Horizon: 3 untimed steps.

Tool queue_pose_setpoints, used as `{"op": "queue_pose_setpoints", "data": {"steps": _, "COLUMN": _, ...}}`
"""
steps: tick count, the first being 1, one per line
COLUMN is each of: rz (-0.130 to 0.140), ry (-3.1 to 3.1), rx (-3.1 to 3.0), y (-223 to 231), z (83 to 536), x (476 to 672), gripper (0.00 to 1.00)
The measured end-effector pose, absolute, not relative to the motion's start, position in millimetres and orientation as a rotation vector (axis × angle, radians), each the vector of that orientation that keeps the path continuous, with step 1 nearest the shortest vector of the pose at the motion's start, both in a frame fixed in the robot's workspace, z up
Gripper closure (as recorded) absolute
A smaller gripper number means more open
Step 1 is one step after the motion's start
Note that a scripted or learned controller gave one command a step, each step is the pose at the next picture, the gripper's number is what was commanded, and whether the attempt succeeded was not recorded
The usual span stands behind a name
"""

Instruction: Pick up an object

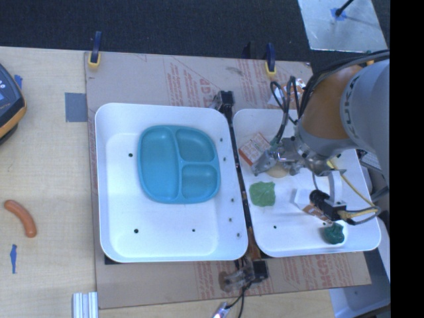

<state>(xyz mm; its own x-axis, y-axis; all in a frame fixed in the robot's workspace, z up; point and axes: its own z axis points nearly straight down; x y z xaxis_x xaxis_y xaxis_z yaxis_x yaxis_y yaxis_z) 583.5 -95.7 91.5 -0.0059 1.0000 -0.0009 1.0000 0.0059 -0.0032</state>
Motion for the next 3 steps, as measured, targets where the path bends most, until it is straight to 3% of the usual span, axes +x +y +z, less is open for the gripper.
{"op": "queue_pose_setpoints", "data": {"steps": 1, "rz": 0.002, "ry": -2.226, "rx": -2.215, "y": -117.4, "z": 92.2, "x": 624.4, "gripper": 0.00}}
{"op": "queue_pose_setpoints", "data": {"steps": 2, "rz": 0.005, "ry": -2.224, "rx": -2.216, "y": -106.1, "z": 91.5, "x": 585.9, "gripper": 0.00}}
{"op": "queue_pose_setpoints", "data": {"steps": 3, "rz": 0.002, "ry": -2.226, "rx": -2.215, "y": -128.3, "z": 92.2, "x": 650.1, "gripper": 0.00}}
